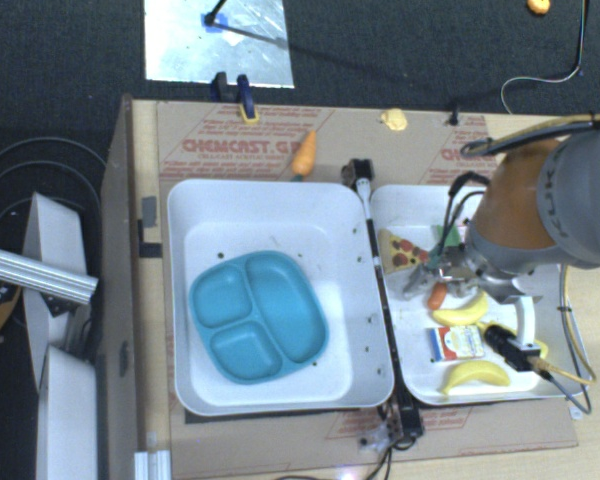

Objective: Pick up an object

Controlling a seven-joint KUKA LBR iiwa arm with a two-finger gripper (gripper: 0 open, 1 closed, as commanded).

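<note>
Camera view shows the right bin (405,203) crowded with small toys: a pizza slice (400,250) near its left wall, a small red-orange piece (437,294) just below the fingertips, a banana (463,312) touching that piece on its right, a small white card with a blue and red print (454,343) under the banana, and a second banana (477,374) by the front rim. The gripper (430,274) hangs low over this bin, tips just above the red-orange piece; whether its fingers are wide or narrow cannot be told, and nothing is seen clamped between them. Left of it, the left bin (195,208) holds a blue divided tray (258,314). An orange carrot (303,153) lies on the cardboard sheet (400,148) behind the bins.
</note>
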